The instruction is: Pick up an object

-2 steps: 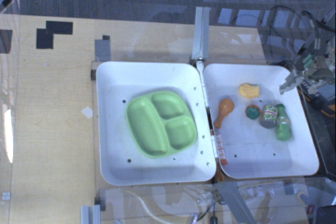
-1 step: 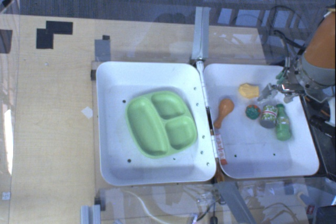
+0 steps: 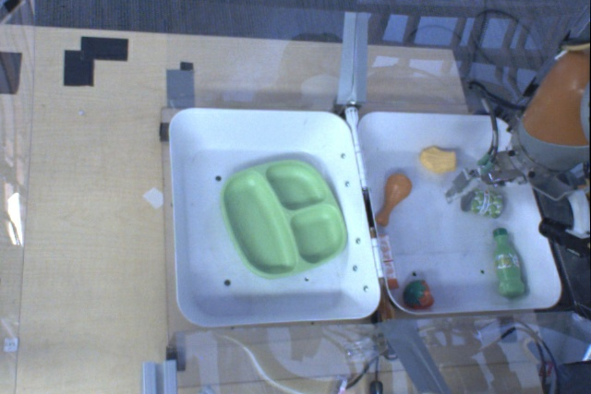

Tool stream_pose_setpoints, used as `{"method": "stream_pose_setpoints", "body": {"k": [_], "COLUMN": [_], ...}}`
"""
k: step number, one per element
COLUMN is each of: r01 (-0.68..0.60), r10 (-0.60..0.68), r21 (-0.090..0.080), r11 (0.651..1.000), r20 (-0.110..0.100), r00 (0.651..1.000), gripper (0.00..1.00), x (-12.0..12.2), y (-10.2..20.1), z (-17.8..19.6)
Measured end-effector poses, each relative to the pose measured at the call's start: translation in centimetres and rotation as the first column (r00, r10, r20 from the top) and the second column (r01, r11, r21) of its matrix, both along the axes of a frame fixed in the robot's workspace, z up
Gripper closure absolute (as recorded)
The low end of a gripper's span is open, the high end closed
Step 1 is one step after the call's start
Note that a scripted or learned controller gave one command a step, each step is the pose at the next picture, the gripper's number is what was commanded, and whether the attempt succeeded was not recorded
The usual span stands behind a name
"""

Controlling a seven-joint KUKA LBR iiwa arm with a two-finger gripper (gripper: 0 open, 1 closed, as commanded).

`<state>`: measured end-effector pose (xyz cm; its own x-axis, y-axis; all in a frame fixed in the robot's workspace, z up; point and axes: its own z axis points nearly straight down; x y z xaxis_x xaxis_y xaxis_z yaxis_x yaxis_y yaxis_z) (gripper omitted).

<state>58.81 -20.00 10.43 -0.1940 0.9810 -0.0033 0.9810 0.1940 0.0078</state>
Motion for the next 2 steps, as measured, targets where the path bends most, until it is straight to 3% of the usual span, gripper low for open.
{"method": "stream_pose_setpoints", "body": {"k": [2], "r01": [-0.029], "r10": [0.029], "r21": [0.000], "r11": [1.000], "r20": [0.002], "r00": [1.000], "gripper": [0.00], "x": [1.2], "y": [-0.4], "z": [-1.5]}}
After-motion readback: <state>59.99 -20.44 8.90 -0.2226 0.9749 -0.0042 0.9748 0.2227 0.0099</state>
